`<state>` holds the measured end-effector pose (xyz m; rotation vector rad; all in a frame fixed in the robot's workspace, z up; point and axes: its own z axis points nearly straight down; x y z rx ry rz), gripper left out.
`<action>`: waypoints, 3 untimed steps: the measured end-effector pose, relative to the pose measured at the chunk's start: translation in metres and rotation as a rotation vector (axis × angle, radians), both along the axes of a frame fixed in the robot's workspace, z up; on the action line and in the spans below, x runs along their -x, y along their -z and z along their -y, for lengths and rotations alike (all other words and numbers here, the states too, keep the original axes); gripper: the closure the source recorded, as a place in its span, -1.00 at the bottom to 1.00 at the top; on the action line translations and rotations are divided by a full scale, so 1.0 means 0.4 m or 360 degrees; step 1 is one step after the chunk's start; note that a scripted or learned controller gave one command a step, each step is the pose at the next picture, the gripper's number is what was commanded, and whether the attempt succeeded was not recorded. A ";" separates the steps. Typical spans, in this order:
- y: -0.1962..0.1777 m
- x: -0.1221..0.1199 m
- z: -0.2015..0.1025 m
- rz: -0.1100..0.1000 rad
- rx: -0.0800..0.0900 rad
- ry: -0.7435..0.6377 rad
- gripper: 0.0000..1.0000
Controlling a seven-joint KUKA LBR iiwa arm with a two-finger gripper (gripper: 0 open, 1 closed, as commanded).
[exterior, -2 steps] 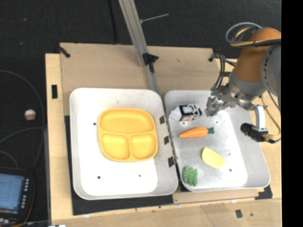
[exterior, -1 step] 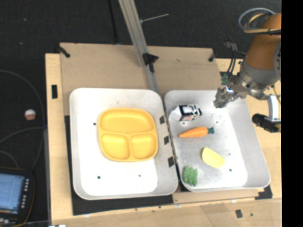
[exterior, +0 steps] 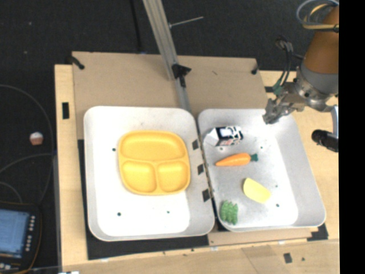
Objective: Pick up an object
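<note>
The right bin [exterior: 302, 170] holds several small objects: a black-and-white carton [exterior: 226, 135] near its back left, an orange carrot [exterior: 235, 160] in the middle, a yellow wedge [exterior: 256, 190] toward the front, and a green broccoli piece [exterior: 228, 211] at the front left. My gripper [exterior: 272, 114] hangs over the bin's back right corner, well above and to the right of the carton. Nothing is seen between its fingers.
The left bin [exterior: 102, 210] carries a yellow divided tray [exterior: 153, 161] with three compartments. A slanted metal pole [exterior: 165, 44] rises behind the gap between the bins. The arm's orange band [exterior: 322, 50] sits at the right.
</note>
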<state>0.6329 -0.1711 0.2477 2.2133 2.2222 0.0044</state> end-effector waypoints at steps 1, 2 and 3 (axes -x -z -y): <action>0.025 0.026 -0.131 -0.0008 -0.0003 -0.0002 1.00; 0.008 0.021 -0.275 -0.0007 -0.0006 -0.0006 1.00; -0.017 0.038 -0.410 -0.0007 -0.0007 -0.0007 1.00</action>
